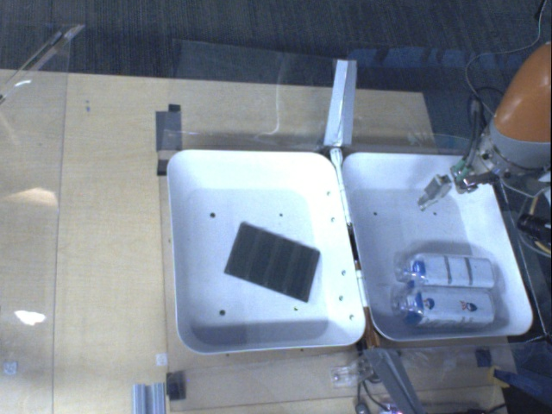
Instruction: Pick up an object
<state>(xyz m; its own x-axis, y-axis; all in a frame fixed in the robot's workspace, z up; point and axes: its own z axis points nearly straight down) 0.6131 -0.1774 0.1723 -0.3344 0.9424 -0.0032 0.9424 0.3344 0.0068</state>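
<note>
1. In the camera view, two shallow white bins sit side by side on a pale wooden bench (95, 257); the left bin (194, 188) and the right bin (379, 184) nearly touch along their inner edges.
2. A dark, ribbed rectangular pad (272, 261) lies flat and tilted near the middle of the left bin, apart from its walls.
3. Two clear plastic bottles with blue caps and white labels lie on their sides in the near part of the right bin: the upper bottle (448, 271) and the lower bottle (448, 305), just beside each other and roughly parallel.
4. The arm (522, 115) enters from the right, its orange band showing above the wrist.
5. The gripper (434, 191) hangs over the far part of the right bin, well apart from the bottles, with nothing between its tips; whether it is open or closed cannot be told.
</note>
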